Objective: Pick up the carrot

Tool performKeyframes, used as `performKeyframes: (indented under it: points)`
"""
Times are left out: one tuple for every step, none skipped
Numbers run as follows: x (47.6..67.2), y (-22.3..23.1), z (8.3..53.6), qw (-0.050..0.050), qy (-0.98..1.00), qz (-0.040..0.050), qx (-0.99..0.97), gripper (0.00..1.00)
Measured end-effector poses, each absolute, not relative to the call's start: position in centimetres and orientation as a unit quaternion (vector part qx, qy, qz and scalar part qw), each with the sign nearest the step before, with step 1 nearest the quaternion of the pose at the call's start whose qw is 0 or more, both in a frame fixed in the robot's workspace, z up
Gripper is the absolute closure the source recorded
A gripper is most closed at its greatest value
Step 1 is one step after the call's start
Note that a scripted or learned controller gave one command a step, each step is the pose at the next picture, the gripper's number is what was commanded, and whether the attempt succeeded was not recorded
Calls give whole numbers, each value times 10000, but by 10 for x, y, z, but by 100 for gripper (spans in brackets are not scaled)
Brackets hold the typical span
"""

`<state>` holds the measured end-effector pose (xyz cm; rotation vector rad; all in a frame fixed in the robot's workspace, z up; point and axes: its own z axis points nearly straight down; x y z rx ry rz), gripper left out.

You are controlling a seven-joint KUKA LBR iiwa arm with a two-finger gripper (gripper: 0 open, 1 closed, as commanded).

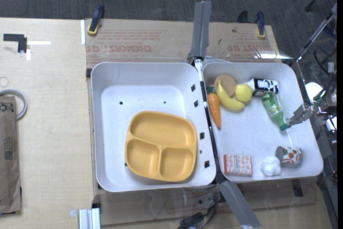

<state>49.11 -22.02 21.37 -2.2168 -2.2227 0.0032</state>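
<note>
The carrot [214, 110] is hemmed against the right bin's [308, 115] left wall, with the banana [229, 99] touching its upper right side. Open floor is left to its lower right, bounded by the bottle [273, 110] to the right and the box [237, 164] below. The left bin [107, 115] is largely taken up by the yellow tray [161, 146].

A yellow three-compartment tray [161, 146] is lying in the left bin [107, 115]. In the right bin [252, 137], a banana [229, 100], a potato [226, 84] and a lemon [243, 93] are sitting together at the far left. A green bottle [273, 110] is lying to their right. A red-patterned packet [237, 164] and a white ball [271, 167] are resting at the near edge.
</note>
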Motion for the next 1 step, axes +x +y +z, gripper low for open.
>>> performKeyframes:
  points:
    - [492, -220, 222, 13, -7088, 15, -7054, 100]
